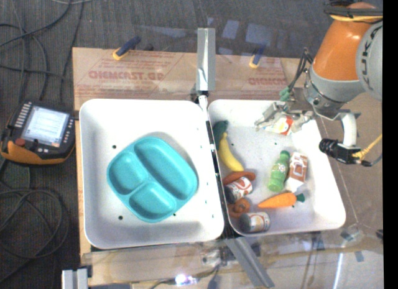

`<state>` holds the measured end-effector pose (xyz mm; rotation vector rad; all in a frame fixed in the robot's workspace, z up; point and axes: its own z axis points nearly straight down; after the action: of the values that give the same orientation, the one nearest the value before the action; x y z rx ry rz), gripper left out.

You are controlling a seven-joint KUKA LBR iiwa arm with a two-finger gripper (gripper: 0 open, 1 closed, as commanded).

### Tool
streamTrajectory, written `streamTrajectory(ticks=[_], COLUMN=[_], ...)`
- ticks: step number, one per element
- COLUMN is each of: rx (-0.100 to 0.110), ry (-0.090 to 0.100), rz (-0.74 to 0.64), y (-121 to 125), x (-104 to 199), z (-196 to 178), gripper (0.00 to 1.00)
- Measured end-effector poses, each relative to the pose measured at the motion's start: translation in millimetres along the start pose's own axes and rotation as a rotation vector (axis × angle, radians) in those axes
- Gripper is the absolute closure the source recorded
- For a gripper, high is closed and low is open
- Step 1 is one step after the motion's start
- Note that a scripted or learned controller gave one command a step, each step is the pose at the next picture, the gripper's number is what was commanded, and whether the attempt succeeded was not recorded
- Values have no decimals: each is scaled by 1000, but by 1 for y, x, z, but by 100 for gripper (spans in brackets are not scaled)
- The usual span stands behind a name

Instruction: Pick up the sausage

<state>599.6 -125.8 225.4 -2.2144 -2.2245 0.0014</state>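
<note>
The sausage, a reddish-brown curved link, lies in the right bin near its left wall, resting on top of a red-and-white can. My gripper hangs over the far part of the same bin, well up and to the right of the sausage, with nothing of the sausage near it. A small red-and-white item sits right beside the gripper's tip; whether it is touched I cannot tell.
The right bin also holds a banana, a green bottle, a red-white carton, a carrot, a grey can and a brown lump. A teal divided tray lies in the left bin.
</note>
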Motion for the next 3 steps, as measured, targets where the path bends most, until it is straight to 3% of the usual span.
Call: streamTrajectory(ticks=[1,2,3], rx=[-1,1,0], ry=[-6,-1,-4], rz=[-86,-90,-49], y=[11,-4,66], x=[-30,19,-46], z=[-19,90,85], gripper=[0,0,0])
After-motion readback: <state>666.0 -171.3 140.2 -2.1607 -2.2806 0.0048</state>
